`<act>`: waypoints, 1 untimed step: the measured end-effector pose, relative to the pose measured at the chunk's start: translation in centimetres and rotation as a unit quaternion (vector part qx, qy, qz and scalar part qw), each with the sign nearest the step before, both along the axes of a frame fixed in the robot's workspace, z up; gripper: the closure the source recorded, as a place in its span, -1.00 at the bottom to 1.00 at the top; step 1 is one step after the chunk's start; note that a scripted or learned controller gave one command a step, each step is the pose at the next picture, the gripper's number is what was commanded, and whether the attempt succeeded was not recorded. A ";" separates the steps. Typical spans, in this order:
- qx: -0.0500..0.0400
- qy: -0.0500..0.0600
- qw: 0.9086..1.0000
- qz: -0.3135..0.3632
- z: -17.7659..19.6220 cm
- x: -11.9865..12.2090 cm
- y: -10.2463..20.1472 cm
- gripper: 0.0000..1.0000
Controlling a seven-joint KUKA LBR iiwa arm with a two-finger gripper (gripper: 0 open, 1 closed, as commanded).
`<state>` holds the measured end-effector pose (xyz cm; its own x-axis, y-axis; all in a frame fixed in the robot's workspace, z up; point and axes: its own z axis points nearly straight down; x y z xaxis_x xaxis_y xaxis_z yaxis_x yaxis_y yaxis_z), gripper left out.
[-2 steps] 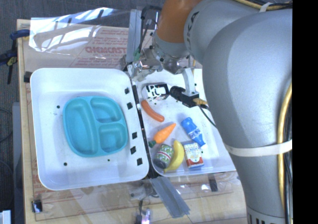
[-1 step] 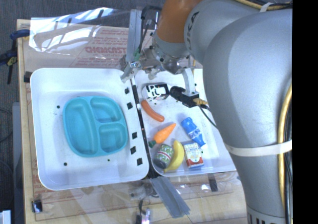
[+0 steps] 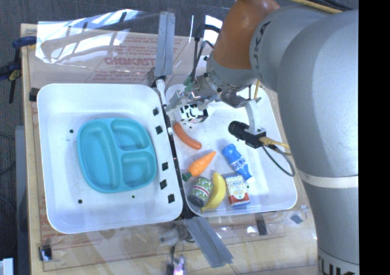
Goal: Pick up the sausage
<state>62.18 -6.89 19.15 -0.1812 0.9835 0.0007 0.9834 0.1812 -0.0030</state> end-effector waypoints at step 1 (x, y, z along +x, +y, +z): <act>0.003 -0.016 0.999 0.048 -3.8 -0.6 -1.1 -1.00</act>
